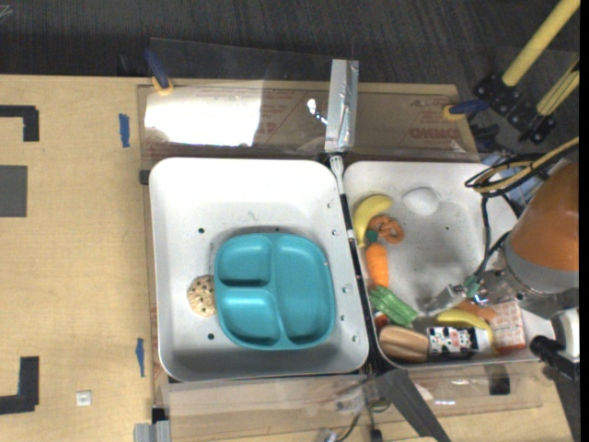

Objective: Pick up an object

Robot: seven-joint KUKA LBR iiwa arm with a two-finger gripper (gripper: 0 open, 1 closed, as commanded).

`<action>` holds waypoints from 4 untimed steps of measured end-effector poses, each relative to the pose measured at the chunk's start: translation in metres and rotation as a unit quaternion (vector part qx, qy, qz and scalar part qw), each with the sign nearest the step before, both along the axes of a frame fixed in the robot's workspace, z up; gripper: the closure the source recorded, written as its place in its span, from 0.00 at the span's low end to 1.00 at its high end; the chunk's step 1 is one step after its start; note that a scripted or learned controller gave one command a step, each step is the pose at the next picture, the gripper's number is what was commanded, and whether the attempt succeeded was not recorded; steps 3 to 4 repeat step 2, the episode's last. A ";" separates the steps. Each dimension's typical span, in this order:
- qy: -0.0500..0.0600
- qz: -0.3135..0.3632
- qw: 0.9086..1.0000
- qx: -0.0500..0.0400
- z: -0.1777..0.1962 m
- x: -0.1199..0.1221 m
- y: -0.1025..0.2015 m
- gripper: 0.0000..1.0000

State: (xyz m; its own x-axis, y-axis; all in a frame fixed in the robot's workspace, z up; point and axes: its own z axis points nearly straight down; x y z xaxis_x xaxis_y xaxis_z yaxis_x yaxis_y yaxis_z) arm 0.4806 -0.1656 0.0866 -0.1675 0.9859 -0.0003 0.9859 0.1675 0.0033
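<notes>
Pale wooden bench [64, 274], dark grey carpet floor [276, 7], blue tape marks [123, 129]

2 bins [175, 187] – 1 tray [273, 288], 1 cookie [202, 295], 2 bananas [368, 210]

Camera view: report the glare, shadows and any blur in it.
Camera view: strong glare on the clear plastic sheet behind the bins, and a bright spot on the right white bin's floor; the teal divided plate casts a soft shadow in the left white bin; the grey and orange arm looks soft and blurred.
</notes>
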 end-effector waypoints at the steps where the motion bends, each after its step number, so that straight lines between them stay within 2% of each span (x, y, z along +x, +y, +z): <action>1: -0.004 0.000 1.000 -0.001 0.012 0.002 0.000 1.00; 2: -0.004 0.042 0.999 0.000 0.218 0.010 0.096 1.00; 4: -0.004 0.042 0.999 0.000 0.218 0.010 0.096 1.00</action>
